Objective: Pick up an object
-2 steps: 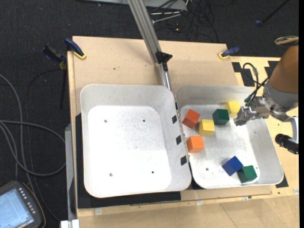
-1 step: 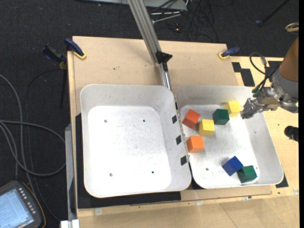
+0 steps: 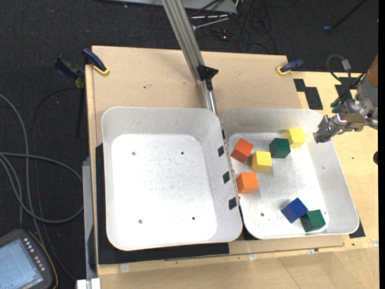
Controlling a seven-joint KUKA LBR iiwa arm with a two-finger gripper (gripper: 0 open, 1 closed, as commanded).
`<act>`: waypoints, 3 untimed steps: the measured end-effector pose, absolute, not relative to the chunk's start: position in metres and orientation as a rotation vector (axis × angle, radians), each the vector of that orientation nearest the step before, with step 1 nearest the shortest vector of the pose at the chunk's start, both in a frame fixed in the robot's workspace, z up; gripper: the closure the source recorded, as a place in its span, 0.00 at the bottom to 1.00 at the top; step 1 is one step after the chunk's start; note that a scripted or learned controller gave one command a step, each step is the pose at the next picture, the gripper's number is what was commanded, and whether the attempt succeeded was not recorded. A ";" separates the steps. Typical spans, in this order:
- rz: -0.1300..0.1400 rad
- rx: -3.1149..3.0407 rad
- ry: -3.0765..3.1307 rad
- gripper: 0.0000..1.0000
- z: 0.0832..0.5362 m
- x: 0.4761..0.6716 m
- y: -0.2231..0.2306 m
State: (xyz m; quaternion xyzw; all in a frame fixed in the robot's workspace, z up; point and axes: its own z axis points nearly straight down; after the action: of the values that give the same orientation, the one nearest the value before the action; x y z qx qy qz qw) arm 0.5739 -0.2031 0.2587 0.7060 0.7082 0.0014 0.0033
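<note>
Reaching in from the right, the arm (image 3: pixel 368 95) kept its hand (image 3: pixel 325 131) over the upper right rim of the right bin (image 3: pixel 337 179); I could not tell from where I stood whether it was parted or closed, and nothing showed in its grip. The blocks all lay in that bin. Nearest the hand sat a small yellow block (image 3: pixel 295 136), with a dark green block (image 3: pixel 280 147) touching it on the lower left. Farther toward the middle were another yellow block (image 3: pixel 261 161) and an orange block (image 3: pixel 242 150) just beside it, and a second orange block (image 3: pixel 247 182) lay below them, close to the wall between the bins. Down in the near right corner a blue block (image 3: pixel 294 209) and a green block (image 3: pixel 313 220) sat touching. The left bin (image 3: pixel 120 131) stood alongside on the wooden surface (image 3: pixel 150 77). A slanted metal pole (image 3: pixel 183 32) crossed the surface from above, ending at the join of the two bins. Clamps (image 3: pixel 96 62) held the far corners, and cables (image 3: pixel 27 161) trailed on the dark floor at left.
</note>
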 end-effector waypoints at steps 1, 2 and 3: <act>0.004 2.213 2.221 1.00 0.295 0.575 -0.203; 0.003 2.212 2.231 1.00 0.287 0.589 -0.146; 0.000 2.214 2.230 1.00 0.276 0.592 -0.103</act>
State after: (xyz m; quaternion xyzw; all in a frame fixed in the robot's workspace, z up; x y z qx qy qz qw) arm 0.5922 -0.1032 0.2756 0.7046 0.7096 0.0002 -0.0005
